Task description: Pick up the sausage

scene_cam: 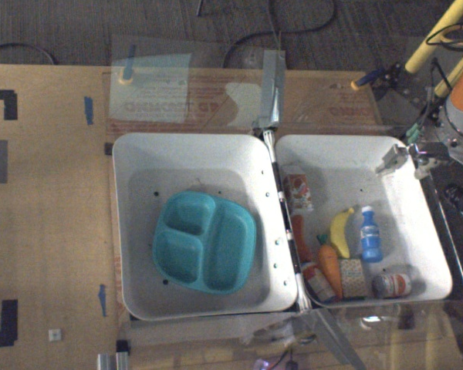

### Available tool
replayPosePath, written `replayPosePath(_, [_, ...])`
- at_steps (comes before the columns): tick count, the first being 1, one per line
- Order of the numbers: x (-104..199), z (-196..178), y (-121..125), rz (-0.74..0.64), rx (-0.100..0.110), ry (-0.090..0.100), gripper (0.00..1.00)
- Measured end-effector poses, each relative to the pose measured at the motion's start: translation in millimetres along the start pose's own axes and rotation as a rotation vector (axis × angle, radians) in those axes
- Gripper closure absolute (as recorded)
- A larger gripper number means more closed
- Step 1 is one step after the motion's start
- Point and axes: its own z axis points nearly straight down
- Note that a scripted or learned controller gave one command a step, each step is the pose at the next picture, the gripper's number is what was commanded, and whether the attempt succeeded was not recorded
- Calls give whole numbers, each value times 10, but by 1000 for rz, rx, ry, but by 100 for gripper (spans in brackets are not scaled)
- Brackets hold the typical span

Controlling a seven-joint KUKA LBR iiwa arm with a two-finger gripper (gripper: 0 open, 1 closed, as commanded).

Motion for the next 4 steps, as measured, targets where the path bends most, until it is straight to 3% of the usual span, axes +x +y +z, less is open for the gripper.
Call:
replayPosePath(1, [701,1053,-160,266,-6,-1,0])
replayPosePath(2, [766,1018,-41,394,-2,-1,0])
replayPosePath(3, [874,1057,82,878,-6,-2,0])
replayPosePath(4, [179,-683,-135,1171,2,-1,0])
